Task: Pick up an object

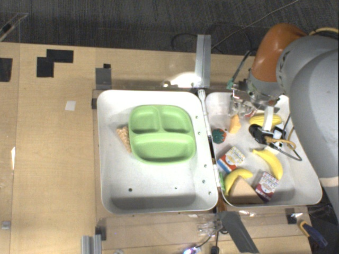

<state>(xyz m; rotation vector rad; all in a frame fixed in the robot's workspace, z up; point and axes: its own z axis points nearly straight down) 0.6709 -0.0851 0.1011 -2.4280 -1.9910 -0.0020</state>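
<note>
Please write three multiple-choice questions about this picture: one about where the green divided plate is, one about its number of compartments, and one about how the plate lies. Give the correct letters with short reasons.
1. Where does the green plate lie?
A. In the left bin
B. In the right bin
C. On the wooden bench outside the bins

2. How many compartments does the green plate have?
A. One
B. Three
C. Five

3. How does the green plate lie?
A. Standing on its edge
B. Flat, open side up
C. Turned upside down

Answers:
1. A, the plate rests on the floor of the left bin, with a tan patterned item at its left edge.
2. B, two small sections at the far side and one wide section at the near side.
3. B, the hollow compartments face the camera.
</note>
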